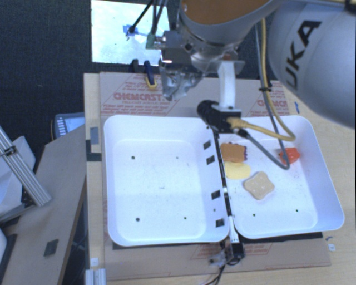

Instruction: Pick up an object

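The claw hangs high over the back of the desk, above the cardboard sheet printed with red lettering and beyond the far rim of the left bin. Its metal fingers point down, but they blur together against the cardboard; I cannot tell how far apart they stand, and nothing can be made out between them. The grey arm with its orange band fills the upper right.

All 4 loose objects lie in the right bin, nearer the camera than the claw and off to its right. Closest to the claw is a brown-and-orange toast-like piece, hard against the divider between the 2 bins. Just in front of that, touching or nearly touching it, lies a flat pale yellow disc. A tan, lobed biscuit-shaped piece sits just beside the disc, further from the claw. A small orange-red block rests well to the right, partly crossed by a grey cable.

A black fitting with a yellow cable lies across the far rim of the right bin, just to the right of and below the claw.
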You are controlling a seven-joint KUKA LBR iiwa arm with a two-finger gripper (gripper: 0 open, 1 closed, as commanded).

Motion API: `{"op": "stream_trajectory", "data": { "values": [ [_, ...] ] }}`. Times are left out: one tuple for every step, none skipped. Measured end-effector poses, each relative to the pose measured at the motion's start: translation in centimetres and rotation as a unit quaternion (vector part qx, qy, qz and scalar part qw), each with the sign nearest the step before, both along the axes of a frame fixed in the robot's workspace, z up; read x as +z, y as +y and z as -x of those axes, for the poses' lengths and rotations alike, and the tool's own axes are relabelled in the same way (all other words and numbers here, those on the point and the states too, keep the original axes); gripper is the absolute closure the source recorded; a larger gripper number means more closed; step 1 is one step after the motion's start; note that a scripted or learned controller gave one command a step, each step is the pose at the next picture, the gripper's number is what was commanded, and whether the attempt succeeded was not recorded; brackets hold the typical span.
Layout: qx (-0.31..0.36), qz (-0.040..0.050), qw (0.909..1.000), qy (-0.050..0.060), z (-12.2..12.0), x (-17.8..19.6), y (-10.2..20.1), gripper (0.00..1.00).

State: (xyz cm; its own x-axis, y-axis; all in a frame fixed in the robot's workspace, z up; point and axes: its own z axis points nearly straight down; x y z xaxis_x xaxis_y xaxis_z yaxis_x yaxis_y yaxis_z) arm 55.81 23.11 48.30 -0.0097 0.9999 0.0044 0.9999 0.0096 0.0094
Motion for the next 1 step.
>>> {"op": "stream_trajectory", "data": {
  "values": [
    [-0.001, -0.0005, 1.0000, 0.002, 7.47, 5.67, -0.14, 1.00]
  ]
}}
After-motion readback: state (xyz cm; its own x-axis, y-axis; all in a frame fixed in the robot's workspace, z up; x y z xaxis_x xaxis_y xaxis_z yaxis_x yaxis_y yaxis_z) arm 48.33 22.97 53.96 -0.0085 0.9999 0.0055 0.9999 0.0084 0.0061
